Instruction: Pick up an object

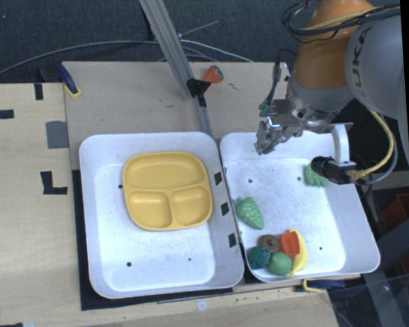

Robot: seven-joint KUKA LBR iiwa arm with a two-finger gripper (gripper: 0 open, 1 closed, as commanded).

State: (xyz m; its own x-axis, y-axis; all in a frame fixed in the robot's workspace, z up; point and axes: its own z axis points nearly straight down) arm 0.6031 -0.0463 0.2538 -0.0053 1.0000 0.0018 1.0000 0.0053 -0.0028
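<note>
We see the grey KUKA arm with its orange band (335,28) reaching in from the right, above the far end of the right shallow white bin (333,206). Beside it sits the left shallow white bin (97,223), and in that one lies a yellow plastic plate with three compartments (168,190), resting toward the far half of the bin.

The two-finger gripper (265,145) hangs over the far left corner of the right bin, its dark fingers pointing down; they look close together with nothing visible between them (though at this slant we cannot tell for sure how far apart they stand).

In the right bin, a textured green oval toy (250,213) lies near the left wall, well apart from the gripper. A small bright green leafy piece (314,175) sits by the right wall, just beside a black fitting on the arm. At the near left corner we find a huddle touching one another: a brown ring-shaped piece (269,243), a dark teal lump (259,257), a light green round piece (281,264), an orange-red piece (290,243) and a curved yellow piece (299,255).
</note>
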